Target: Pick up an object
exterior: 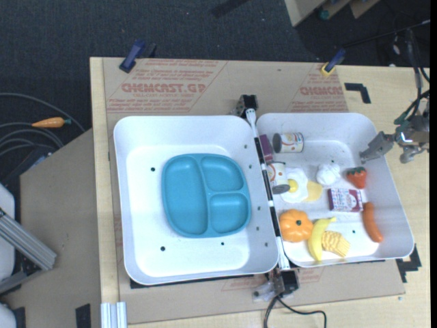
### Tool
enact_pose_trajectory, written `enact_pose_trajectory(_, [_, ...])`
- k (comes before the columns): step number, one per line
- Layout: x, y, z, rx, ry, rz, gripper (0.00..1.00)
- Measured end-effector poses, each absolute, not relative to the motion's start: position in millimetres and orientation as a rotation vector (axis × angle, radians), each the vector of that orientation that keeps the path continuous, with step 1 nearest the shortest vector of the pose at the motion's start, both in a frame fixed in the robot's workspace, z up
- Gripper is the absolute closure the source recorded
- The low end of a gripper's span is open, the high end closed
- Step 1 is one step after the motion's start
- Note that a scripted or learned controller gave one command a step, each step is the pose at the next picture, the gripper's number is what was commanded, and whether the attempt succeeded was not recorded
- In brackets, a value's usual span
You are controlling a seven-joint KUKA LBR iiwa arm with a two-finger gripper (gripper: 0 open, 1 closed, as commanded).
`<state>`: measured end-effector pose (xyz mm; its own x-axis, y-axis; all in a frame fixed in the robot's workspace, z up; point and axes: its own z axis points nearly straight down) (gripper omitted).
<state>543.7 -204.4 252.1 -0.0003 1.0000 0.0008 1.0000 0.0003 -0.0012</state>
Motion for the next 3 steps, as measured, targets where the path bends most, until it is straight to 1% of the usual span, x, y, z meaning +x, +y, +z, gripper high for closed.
enact_pose_trajectory(1, [549.1, -220, 96, -2.217, -2.224, -0.008, 0.0])
enact_pose_trajectory(2, [606.2, -218, 84, -2.21, -2.222, -0.01, 0.0])
enact_pose_trajectory(3, [606.0, -221, 95, -2.216, -2.226, -0.003, 1.0])
